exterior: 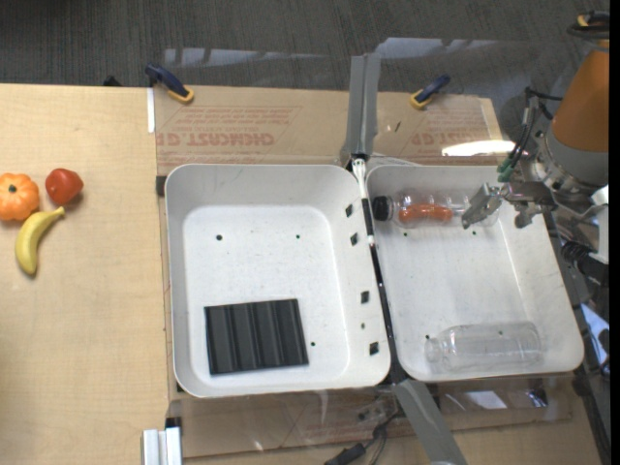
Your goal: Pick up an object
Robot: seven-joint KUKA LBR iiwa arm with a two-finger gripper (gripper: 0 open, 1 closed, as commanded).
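Note:
In the right bin [542, 289] a small clear bottle with orange contents and a black cap [418, 210] lies on its side near the far wall. A larger clear plastic bottle [484, 345] lies along the near wall. My gripper [502, 207] hangs over the far right part of this bin, just right of the small bottle, its fingers spread with nothing between them. The left bin [194, 260] holds a black ribbed rectangular block [256, 335] at its near side.
On the wooden bench to the left lie an orange [16, 198], a red tomato-like fruit [64, 186] and a banana [35, 239]. Cardboard with clamps [170, 83] lies behind both bins. The arm with its orange band [587, 105] stands at the right edge.

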